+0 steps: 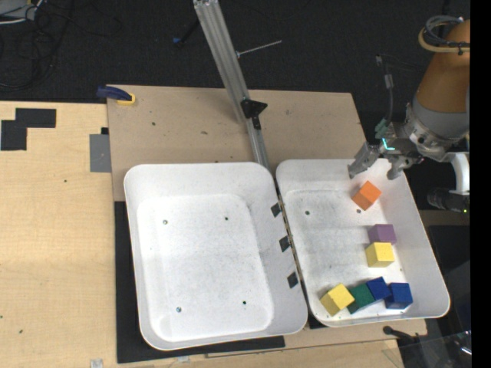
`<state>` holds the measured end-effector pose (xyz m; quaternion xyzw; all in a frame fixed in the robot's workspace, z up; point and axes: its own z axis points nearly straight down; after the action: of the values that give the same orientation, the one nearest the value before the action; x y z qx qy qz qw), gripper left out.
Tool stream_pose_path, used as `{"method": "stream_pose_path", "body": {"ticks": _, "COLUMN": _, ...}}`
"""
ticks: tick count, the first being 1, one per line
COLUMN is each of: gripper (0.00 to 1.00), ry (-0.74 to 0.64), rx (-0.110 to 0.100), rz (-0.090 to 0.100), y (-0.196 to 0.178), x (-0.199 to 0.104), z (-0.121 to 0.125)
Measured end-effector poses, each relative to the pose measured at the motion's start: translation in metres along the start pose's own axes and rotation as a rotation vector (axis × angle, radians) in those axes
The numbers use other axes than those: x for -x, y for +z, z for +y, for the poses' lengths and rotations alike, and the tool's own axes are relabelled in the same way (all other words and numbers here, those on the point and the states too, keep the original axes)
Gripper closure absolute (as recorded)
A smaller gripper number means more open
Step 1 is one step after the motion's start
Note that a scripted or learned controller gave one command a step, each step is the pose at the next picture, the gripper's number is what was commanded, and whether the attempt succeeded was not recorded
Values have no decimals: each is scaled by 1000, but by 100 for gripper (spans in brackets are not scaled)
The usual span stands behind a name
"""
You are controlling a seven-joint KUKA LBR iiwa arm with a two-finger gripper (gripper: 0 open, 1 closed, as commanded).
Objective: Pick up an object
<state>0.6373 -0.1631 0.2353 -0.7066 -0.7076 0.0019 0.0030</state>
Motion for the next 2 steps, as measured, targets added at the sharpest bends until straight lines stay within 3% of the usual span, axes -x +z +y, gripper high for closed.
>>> {"method": "stream_pose_path", "body": {"ticks": 1, "gripper": 0, "ry": -2, "rx": 4, "rz": -1, "y": -2, "x": 0, "z": 1}}
{"method": "stream_pose_path", "body": {"ticks": 2, "gripper": 0, "ry": 1, "rx": -1, "rz": 0, "y": 47, "x": 0, "z": -9}}
